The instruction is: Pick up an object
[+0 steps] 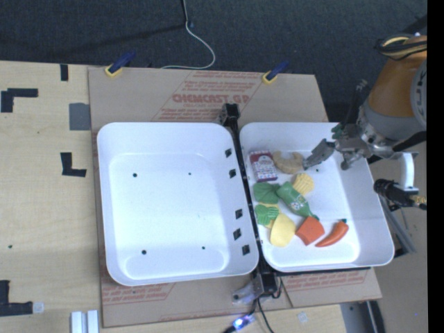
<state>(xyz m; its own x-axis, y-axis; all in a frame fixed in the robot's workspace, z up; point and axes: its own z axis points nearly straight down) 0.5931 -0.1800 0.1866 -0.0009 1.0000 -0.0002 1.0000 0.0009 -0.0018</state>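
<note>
The gripper (pixel 320 152) hangs over the right bin (pixel 361 207); whether it grips anything cannot be told. Just to its left lies a tan toy (pixel 288 161), with the other toys below that.

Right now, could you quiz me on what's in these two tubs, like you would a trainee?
1. True or false: the toy food lies in the right bin.
2. Which item lies nearest the end effector? A) red pepper B) tan piece C) yellow lemon
3. Fill in: the small carton leans by the ___ between the bins.

Key: 1 true; 2 B; 3 divider.
</note>
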